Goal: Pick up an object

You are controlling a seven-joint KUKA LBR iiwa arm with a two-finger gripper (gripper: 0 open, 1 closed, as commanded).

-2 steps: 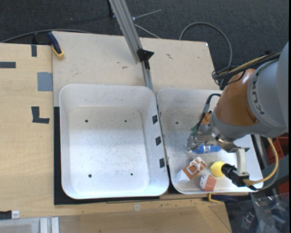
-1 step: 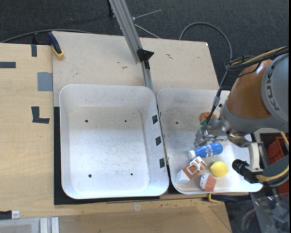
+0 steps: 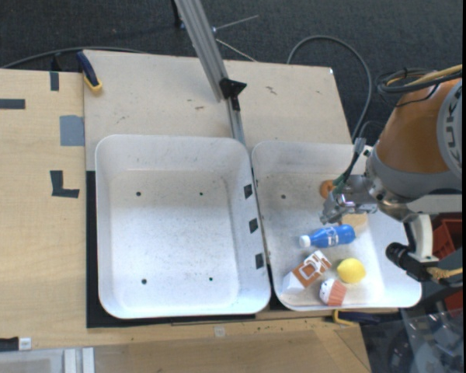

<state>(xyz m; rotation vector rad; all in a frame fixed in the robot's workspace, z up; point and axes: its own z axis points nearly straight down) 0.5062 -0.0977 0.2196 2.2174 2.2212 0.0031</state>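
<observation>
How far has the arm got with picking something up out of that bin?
Done: the metal two-finger gripper is down in the right white bin, above the blue plastic bottle. In hand: nothing shows between its fingers. Left: grasping and lifting; the bottle, yellow ball and orange-and-white box all lie on the bin floor.

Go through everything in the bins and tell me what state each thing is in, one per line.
Blue bottle: lying on its side in the right bin, white cap toward the left bin.
Yellow ball: resting loose near the right bin's front.
Orange and white carton: lying tilted beside the ball.
Small orange and white object: lying on its side against the front wall.
Tool: low over the bottle.
</observation>
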